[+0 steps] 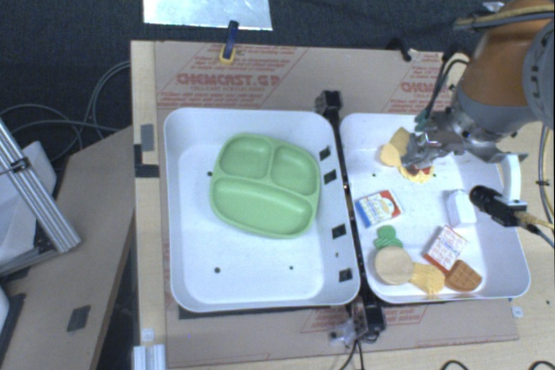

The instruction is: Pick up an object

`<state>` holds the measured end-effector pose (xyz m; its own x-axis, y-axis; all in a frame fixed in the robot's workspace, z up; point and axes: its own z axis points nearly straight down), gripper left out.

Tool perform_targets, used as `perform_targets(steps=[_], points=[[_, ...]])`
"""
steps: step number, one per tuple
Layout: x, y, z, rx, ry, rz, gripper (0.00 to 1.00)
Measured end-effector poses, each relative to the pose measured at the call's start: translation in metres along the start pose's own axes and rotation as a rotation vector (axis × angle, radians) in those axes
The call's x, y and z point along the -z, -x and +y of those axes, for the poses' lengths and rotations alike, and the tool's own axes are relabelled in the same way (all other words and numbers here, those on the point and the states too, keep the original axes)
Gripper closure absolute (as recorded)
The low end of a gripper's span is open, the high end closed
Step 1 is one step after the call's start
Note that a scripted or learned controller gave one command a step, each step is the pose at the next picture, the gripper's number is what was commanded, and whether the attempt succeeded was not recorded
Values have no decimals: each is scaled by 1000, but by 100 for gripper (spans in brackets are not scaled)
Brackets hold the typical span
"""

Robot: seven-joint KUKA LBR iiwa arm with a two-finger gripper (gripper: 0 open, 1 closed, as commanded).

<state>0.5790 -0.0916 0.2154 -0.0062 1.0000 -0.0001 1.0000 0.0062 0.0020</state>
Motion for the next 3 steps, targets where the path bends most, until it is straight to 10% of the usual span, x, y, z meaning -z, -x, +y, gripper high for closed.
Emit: perform_targets(steps=[1, 3], points=[[19, -52, 12, 2, 1, 1, 100], [-1, -47, 10, -5, -1, -1, 100]])
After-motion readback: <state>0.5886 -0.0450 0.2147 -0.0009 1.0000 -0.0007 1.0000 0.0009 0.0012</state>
